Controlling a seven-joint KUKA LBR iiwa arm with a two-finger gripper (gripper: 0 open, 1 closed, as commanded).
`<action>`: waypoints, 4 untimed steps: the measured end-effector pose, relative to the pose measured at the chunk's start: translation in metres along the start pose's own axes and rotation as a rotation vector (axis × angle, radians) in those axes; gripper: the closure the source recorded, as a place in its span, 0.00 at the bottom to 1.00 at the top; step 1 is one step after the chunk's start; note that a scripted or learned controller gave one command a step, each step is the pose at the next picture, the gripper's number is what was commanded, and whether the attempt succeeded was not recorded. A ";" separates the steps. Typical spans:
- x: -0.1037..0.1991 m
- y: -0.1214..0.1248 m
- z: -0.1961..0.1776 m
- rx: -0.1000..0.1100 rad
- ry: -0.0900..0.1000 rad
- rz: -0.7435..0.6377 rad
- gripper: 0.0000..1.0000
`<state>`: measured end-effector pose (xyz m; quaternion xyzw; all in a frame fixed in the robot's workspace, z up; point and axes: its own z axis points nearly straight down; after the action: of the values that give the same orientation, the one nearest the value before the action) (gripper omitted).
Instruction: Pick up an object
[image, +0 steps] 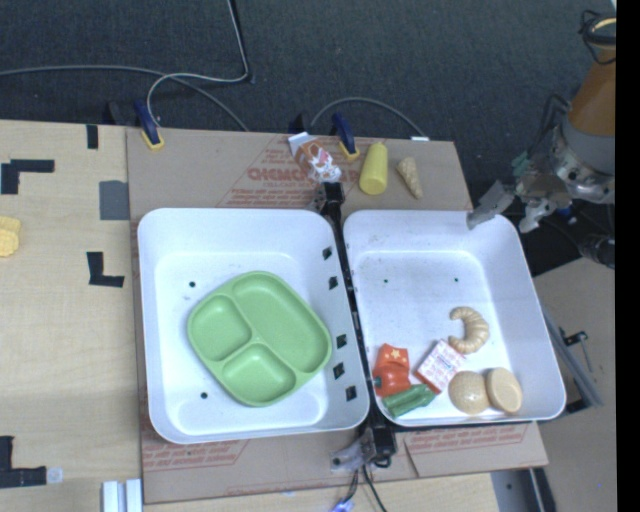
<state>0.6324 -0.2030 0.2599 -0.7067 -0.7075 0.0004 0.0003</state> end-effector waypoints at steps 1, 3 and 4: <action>-0.021 -0.029 0.109 0.002 0.000 0.001 0.00; -0.016 -0.072 0.162 -0.008 -0.005 0.000 1.00; 0.055 -0.048 0.171 -0.001 0.001 -0.001 1.00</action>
<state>0.5840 -0.1480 0.0884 -0.7062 -0.7080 -0.0004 0.0003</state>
